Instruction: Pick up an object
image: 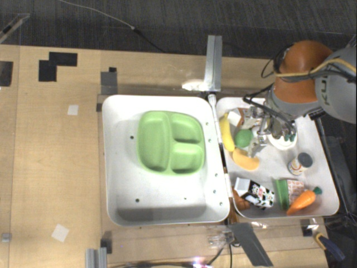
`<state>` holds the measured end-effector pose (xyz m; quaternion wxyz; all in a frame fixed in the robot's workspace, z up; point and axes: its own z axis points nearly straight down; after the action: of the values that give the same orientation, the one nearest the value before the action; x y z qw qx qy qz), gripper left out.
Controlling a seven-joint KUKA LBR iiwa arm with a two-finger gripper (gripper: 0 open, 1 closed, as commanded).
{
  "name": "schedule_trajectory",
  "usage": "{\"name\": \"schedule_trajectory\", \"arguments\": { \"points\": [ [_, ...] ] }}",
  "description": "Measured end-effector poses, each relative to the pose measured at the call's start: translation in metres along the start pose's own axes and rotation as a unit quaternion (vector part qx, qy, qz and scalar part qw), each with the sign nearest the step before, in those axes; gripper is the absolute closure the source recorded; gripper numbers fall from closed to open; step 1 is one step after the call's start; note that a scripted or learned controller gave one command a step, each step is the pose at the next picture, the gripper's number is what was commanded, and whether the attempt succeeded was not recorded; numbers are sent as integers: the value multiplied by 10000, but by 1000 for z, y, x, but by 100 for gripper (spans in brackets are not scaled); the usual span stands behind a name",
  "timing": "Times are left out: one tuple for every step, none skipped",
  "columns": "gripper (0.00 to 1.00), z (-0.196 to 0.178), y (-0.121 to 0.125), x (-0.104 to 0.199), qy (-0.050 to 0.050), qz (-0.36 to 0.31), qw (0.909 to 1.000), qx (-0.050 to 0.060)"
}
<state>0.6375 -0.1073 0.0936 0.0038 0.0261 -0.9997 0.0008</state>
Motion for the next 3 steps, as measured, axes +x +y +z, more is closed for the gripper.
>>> {"name": "schedule_trajectory", "arguments": {
  "points": [
    [0,1,2,60,-140,670,9977,-4],
    [0,-37,-56,3,-52,718,9974,-42],
    [0,3,-29,-10,228,860,9960,13]
  ]
}}
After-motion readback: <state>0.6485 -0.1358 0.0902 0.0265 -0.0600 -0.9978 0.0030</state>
